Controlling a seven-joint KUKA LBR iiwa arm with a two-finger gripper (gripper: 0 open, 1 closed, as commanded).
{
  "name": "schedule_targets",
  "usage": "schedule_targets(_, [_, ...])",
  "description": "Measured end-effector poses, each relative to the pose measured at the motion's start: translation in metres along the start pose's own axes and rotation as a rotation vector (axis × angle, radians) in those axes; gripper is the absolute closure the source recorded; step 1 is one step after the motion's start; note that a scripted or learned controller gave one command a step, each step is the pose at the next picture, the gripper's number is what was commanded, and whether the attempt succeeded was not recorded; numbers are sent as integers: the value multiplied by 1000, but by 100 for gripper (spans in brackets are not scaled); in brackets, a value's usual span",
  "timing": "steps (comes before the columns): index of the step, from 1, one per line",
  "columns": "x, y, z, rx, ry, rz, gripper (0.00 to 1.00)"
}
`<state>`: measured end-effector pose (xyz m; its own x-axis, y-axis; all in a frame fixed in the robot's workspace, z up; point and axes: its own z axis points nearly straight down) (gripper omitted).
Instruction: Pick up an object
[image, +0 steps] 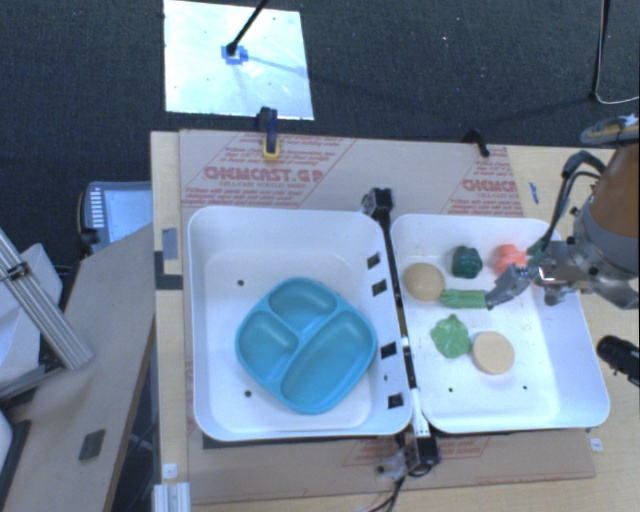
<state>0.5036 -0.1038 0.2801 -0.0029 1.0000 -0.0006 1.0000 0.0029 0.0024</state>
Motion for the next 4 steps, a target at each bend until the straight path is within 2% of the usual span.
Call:
schedule_targets(1, [-4,-3,60,3,1,2,0])
schedule_targets(3, [9,-3,178,6,2,2,0])
schedule_targets(4, [8,-2,165,1,1,2,100])
